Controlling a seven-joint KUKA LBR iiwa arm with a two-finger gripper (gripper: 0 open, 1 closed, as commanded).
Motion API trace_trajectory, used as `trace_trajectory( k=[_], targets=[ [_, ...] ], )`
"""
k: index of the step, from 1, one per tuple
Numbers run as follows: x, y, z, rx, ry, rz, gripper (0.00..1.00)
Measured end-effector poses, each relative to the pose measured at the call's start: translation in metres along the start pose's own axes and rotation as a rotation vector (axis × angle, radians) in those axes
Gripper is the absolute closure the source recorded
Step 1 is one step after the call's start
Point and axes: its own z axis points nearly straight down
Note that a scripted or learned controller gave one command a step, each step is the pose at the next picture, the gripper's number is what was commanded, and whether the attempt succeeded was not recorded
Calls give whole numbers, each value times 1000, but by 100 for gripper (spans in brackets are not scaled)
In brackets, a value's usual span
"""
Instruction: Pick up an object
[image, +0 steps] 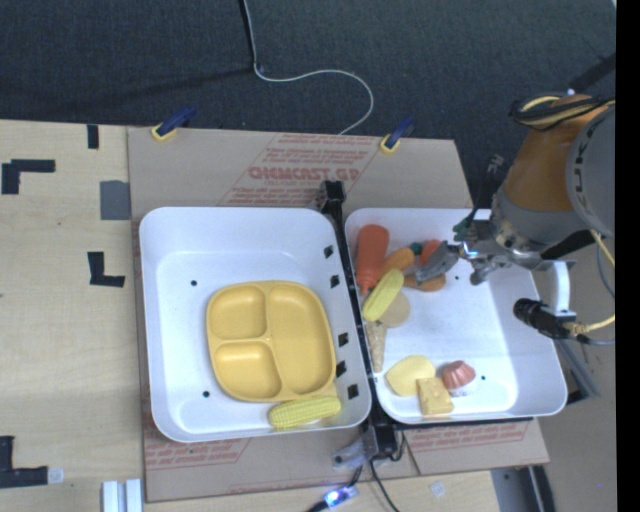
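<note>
Right now the end effector (437, 266) sits low in the right bin (500, 330), upper middle of the frame, touching toy food (430, 280); its grip state can't be told.

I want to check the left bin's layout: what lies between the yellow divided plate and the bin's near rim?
In the camera view, a corn cob lies between the yellow divided plate and the left bin's near rim.

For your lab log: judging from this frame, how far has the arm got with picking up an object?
Done: the end effector has reached into the right bin, beside the orange toy food. In hand: nothing visibly lifted. Left: gripping and raising an item; the corn cob lies in the left bin.
</note>
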Motion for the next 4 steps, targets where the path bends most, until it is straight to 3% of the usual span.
trace_trajectory(
  k=[1,2,3,4],
  targets=[
    [-9,-4,55,1,0,2,0],
    [-9,-3,82,-6,-1,1,0],
    [-9,-2,70,-10,-2,0,100],
    [-4,0,28,-7,-1,1,100]
  ],
)
